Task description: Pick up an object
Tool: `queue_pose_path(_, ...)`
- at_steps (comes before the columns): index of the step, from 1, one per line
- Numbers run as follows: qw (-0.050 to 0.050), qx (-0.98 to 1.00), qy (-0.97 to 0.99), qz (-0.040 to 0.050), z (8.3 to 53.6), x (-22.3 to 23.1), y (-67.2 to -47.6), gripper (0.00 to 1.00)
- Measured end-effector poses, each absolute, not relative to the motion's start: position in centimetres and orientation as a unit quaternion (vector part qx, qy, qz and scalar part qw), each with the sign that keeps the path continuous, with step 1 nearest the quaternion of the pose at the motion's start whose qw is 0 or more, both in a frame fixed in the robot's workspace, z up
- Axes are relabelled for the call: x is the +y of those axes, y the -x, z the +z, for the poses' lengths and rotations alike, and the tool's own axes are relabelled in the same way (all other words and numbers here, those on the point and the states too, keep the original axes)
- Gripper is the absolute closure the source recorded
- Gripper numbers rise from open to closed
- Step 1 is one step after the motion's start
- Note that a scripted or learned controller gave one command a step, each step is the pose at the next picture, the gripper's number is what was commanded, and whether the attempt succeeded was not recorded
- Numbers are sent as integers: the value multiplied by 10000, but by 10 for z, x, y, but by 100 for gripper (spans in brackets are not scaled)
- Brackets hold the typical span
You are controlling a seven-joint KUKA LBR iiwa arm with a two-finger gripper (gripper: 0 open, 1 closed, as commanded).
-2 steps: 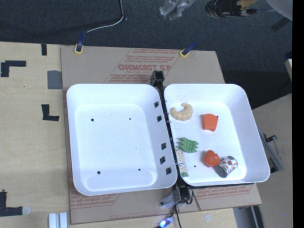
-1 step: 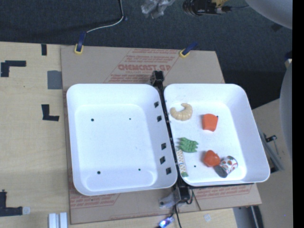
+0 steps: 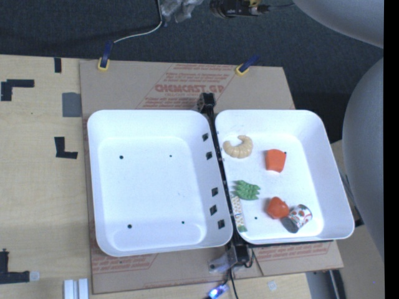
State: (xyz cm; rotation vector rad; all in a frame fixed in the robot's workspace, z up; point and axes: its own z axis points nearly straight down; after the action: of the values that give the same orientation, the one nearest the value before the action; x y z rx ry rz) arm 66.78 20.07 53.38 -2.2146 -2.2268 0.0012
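Camera view: orange cup-shaped object [image 3: 275,160] sits upright in right bin [image 3: 321,145].

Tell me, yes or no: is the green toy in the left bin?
No. The green toy lies in the right bin, close to the divider between the two bins.

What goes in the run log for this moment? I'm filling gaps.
stage: before grasp | gripper: above bins, nothing held | right bin: croissant, orange block, green toy

Two white bins [image 3: 149,120]; five small objects [image 3: 275,159] in the right one.
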Motion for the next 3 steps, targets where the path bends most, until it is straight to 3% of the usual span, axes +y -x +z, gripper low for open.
queue_pose_path(1, 46, -7077, 7065, 93, 279, 222, -665, 100)
queue_pose_path(2, -28, -7083, 7059, -67, 425, 234, -669, 100)
queue_pose_path(3, -30, -7076, 7066, -67, 546, 207, -609, 100)
